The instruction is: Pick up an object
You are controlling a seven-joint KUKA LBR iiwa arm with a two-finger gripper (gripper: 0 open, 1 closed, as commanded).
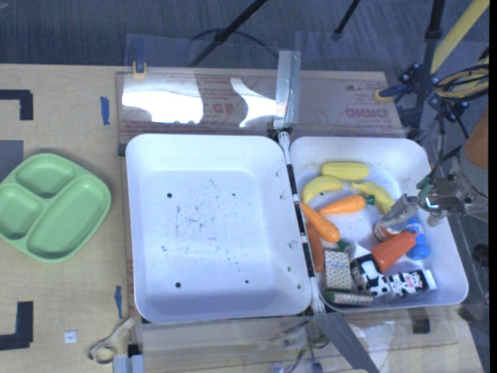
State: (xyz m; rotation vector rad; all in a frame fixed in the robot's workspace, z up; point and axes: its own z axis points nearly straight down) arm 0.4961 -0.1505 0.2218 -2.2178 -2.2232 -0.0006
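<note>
Pincer (404, 208), grip state unclear to me, hovers above toys; next I'd lower onto the carrot (392, 248) just below.

The two bins, left (206, 224) and right (446, 274), are white, the left one flecked with faint dark scuffs. A pale green divided plate (53, 206) lies on the tan wooden surface (62, 92), which carries black marks (19, 103) and blue tape strips (104, 110). In the right bin lie yellow bananas (342, 179), two orange carrots (322, 222), an orange-red bottle (394, 247), a blue piece (419, 247), a black-and-white cow-patterned toy (392, 280) and a checkered tan block (336, 269).
</note>
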